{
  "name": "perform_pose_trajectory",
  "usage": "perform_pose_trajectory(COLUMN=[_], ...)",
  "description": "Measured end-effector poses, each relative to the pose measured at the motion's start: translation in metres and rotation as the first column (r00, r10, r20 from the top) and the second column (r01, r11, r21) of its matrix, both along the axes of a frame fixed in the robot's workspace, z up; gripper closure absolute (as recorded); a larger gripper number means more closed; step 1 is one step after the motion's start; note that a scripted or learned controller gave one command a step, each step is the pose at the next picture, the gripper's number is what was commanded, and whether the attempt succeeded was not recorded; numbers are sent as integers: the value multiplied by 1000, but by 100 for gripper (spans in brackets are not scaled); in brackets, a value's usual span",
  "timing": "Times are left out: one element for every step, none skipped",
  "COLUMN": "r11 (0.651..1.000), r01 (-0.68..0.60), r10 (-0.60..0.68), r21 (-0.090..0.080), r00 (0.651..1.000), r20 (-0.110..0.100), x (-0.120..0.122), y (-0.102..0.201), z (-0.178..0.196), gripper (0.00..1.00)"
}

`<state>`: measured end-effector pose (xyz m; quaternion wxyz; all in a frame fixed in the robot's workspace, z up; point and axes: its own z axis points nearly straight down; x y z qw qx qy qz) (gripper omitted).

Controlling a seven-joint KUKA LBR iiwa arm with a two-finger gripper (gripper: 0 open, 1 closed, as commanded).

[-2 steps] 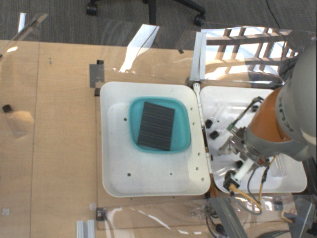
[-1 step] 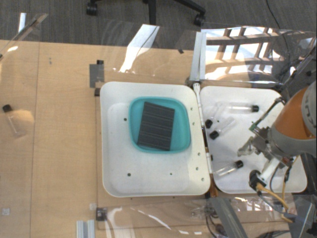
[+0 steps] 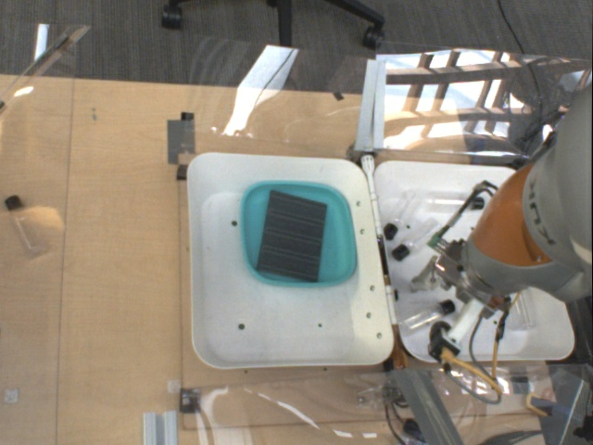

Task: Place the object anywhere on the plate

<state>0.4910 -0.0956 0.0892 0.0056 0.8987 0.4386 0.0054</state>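
A teal plate (image 3: 345, 235) lies in the left white bin (image 3: 222, 323). A dark ribbed rectangular object (image 3: 293, 235) rests flat on the middle of the plate, slightly turned. My gripper (image 3: 448, 278) hangs over the right bin (image 3: 547, 336), well to the right of the plate and apart from the object. The grey arm with its orange band (image 3: 508, 230) covers much of that bin.
A raised rim (image 3: 378, 248) divides the two bins. Cables and a white connector (image 3: 443, 337) trail off the wrist near the right bin's front edge. A metal bracket (image 3: 371, 109) stands behind the bins. Wooden bench surface lies to the left.
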Motion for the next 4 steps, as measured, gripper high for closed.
perform_pose_trajectory(r11=[993, 1000, 999, 957], r01=[-118, -13, -34, 290], r10=[118, 13, 34, -290], r21=[4, 7, 2, 7], r00=[993, 1000, 999, 957], r20=[-10, -12, -4, 1], x=[-3, -3, -1, 5], y=[-83, 4, -72, -9], z=[25, 13, -1, 0], gripper=[0, 0, 0, 0])
